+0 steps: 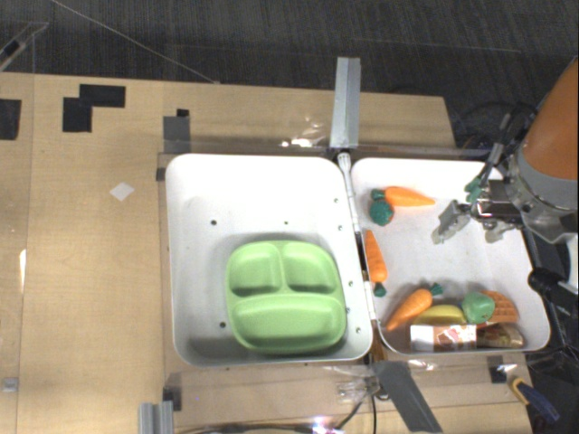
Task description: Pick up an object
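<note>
Over the right bin (507, 183) the gripper (469, 221) hangs spread and empty, near a carrot (409, 197), probably light, stiff and slippery, best pinched mid-body.

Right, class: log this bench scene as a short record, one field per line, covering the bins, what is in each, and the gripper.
left bin: holds a green divided tray
right bin: three toy carrots, at the top, by the left wall and near the front; a banana; a small box
gripper: open, over the right bin, nothing between its fingers
</note>
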`<control>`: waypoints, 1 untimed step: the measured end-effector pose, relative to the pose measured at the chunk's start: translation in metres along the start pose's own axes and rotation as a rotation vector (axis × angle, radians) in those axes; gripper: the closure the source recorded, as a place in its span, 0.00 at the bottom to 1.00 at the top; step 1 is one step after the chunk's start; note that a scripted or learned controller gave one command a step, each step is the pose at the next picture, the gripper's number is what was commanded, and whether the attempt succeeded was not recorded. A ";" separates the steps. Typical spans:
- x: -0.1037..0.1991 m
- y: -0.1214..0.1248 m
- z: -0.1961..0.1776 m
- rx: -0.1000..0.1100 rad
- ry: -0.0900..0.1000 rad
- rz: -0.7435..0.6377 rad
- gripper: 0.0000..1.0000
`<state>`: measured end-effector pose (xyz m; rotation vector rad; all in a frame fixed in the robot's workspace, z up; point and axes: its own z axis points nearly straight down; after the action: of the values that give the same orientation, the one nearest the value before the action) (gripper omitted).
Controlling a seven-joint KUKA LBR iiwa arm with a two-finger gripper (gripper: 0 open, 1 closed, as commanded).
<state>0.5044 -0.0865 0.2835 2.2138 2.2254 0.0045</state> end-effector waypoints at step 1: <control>-0.010 0.035 -0.007 -0.002 0.000 0.155 0.00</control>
<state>0.5390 -0.0968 0.2910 2.3782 2.0470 0.0076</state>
